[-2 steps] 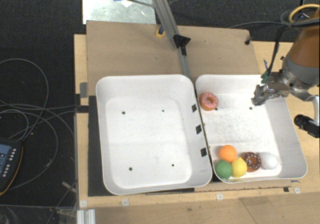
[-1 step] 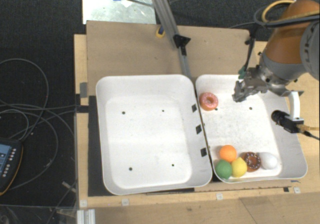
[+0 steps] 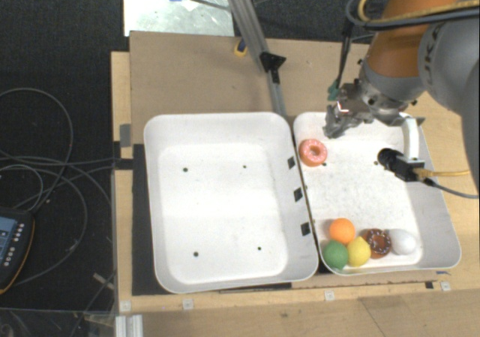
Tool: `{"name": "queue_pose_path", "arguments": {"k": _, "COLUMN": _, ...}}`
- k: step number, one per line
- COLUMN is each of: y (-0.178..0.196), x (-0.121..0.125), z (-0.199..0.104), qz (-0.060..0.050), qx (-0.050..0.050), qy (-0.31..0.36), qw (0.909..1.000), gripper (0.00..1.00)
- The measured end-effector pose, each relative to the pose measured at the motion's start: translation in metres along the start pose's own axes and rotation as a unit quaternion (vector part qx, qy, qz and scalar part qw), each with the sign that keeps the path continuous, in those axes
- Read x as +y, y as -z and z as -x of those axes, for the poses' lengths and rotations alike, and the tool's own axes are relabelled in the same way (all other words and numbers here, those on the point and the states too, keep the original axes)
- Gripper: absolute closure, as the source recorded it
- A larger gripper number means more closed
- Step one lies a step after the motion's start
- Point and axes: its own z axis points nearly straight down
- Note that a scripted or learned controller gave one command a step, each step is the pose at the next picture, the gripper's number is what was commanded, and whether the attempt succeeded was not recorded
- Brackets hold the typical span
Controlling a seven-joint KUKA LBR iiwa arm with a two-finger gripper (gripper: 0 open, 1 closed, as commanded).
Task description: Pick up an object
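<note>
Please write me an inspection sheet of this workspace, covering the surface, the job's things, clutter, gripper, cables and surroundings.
Surface: brown bench bearing a left white bin and a right white bin.
Job's things: pink frosted doughnut at the right bin's upper left; orange ball, green ball, yellow lemon-shaped piece, chocolate doughnut and white egg-shaped piece clustered at its near edge.
Clutter: nothing seen.
Gripper: two-finger gripper above the right bin, beside the pink doughnut; holds nothing visible.
Cables: black loops on the floor, left.
Surroundings: dark carpet, grey slanted pole.
</note>
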Motion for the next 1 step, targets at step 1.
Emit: {"name": "queue_pose_path", "arguments": {"k": 1, "y": -0.0118, "x": 0.0199, "z": -0.0492, "qz": -0.001, "qx": 0.0, "qy": -0.001, "qw": 1.0, "gripper": 1.0}}
